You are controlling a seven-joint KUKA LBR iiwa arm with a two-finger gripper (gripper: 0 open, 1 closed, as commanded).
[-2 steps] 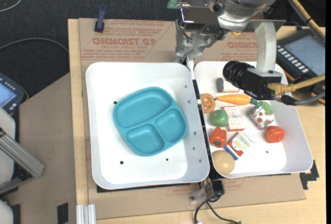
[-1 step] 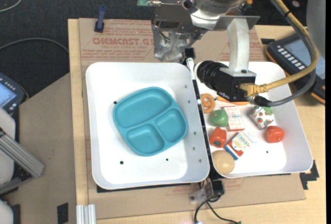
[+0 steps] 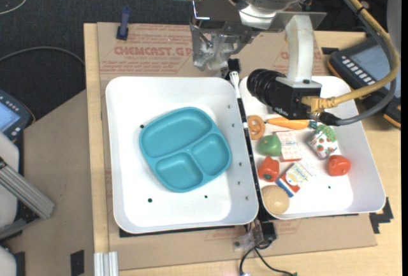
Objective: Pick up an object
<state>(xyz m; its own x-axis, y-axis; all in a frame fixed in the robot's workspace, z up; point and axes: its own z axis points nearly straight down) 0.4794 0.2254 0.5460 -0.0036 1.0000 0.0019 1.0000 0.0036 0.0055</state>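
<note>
The tool (image 3: 214,55) hangs over the far rim of the left bin (image 3: 127,115), close to the seam between the two bins, with nothing in its grasp that I can see; whether it is clenched or released I cannot tell. A teal tray (image 3: 185,148) lies alone in that bin. The right bin (image 3: 364,187) holds a carrot (image 3: 288,122), pretzel (image 3: 255,127), green pepper (image 3: 269,144), red pepper (image 3: 268,169), tomato (image 3: 338,166) and bun (image 3: 276,200), all well apart from the tool.
</note>
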